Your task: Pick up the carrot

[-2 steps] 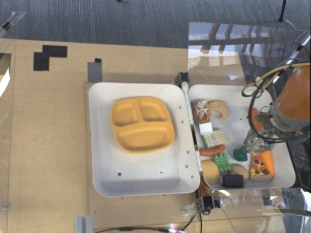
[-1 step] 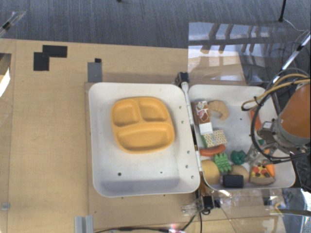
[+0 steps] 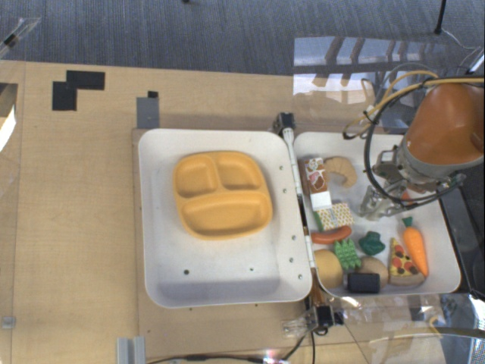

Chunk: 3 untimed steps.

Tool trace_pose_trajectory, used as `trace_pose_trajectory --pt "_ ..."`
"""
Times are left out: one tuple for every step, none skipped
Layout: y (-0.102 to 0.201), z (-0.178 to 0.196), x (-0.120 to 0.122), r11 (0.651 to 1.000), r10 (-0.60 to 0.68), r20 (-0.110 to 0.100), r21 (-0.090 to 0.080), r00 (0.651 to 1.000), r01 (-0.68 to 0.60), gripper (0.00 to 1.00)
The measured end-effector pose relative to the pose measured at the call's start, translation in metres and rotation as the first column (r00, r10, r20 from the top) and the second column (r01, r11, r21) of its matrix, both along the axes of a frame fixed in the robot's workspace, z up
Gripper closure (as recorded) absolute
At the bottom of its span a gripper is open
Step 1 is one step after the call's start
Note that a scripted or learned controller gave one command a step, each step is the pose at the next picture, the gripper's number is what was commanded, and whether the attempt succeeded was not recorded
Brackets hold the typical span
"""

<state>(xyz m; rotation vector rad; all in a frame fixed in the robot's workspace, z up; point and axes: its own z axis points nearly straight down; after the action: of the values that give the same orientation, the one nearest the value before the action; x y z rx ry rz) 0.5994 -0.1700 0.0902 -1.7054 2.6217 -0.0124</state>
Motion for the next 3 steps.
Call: trace_pose_trajectory --pt "-0.037 0.046 -0.063 0.952 0.306 -0.007 -0.004 0.952 -0.306 0.00" --pt "-0.034 0.008 -0.101 0.846 0.533 0.008 -0.021 0.846 -0.533 0.00" --pt "-0.032 0.021 -0.096 0.846 0.533 0.019 -0.028 0.846 -0.533 1.00"
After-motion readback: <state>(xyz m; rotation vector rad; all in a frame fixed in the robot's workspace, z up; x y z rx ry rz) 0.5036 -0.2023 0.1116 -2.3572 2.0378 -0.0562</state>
